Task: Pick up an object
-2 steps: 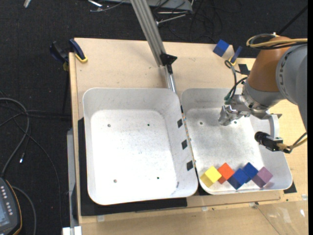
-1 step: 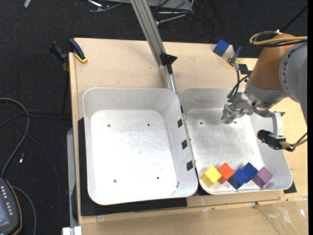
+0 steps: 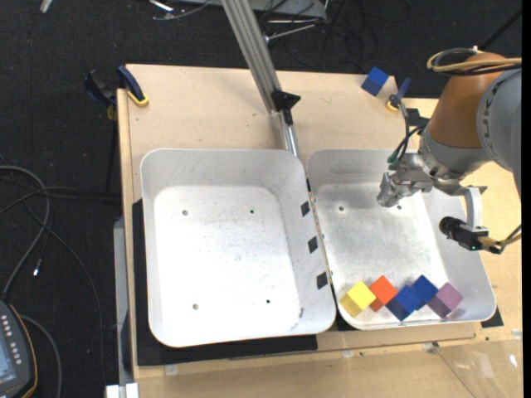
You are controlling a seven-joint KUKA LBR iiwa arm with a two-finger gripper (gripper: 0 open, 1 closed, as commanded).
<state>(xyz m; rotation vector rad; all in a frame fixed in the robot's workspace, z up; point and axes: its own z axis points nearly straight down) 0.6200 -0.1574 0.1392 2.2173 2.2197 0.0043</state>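
Note:
Along the near edge of the right bin (image 3: 365, 168) lies a row of small blocks: a yellow block (image 3: 358, 298), an orange block (image 3: 382, 289), a blue block (image 3: 414, 296) and a purple block (image 3: 446, 299). My gripper (image 3: 391, 192) hangs over the far part of that bin, well away from the blocks, with bare bin floor beneath it. The wrist hides its fingers from above.
The left bin (image 3: 158, 181) lies beside the right one. A blue cube (image 3: 376, 80) sits on the bench top at the far right, outside the bins. A slanted metal rail (image 3: 253, 48) crosses the far side and ends between the bins.

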